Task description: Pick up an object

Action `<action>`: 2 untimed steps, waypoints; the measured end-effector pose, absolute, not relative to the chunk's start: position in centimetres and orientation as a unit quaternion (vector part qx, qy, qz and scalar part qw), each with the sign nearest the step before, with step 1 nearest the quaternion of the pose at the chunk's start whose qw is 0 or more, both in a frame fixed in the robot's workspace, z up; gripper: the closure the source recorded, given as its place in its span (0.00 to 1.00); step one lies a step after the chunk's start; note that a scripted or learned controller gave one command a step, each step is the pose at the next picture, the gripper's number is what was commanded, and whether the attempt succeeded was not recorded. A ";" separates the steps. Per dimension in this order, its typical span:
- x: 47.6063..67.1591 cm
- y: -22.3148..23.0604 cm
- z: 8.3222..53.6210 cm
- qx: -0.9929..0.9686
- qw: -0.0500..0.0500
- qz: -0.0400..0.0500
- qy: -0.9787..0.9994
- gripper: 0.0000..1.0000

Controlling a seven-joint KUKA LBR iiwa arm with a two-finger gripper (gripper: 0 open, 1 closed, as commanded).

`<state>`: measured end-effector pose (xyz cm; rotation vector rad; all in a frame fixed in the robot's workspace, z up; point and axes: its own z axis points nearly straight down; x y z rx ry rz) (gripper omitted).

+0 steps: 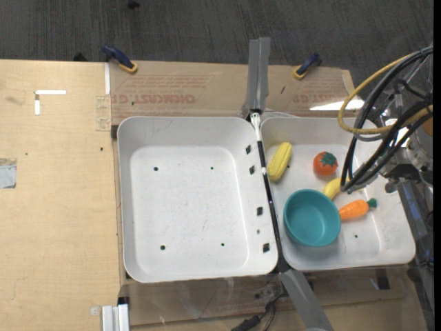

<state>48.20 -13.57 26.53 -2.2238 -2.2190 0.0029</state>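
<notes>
The right bin [393, 254] holds a yellow corn cob [279, 161] near its left wall and a red tomato [325, 163] at the back. A teal bowl [312, 217] stands upright at the front. An orange carrot [355, 209] lies just right of the bowl. A small yellow piece [333, 188] sits behind the bowl, partly hidden by cables. My gripper [408, 179] hangs at the right edge, above the bin's right side and just right of the carrot, blurred and masked by hoses. No object shows in it.
The left bin [127, 185] sits beside the right one, with a grey divider bar [258, 74] behind where they meet. Black and yellow cables [372, 116] loop over the right bin's back right corner. Clamps [120, 58] pin cardboard at the back.
</notes>
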 end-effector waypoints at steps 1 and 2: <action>57.6 -18.3 24.6 -0.777 0.000 0.002 -0.629 0.00; 59.7 -15.9 9.2 -0.740 -0.001 0.000 -0.673 0.00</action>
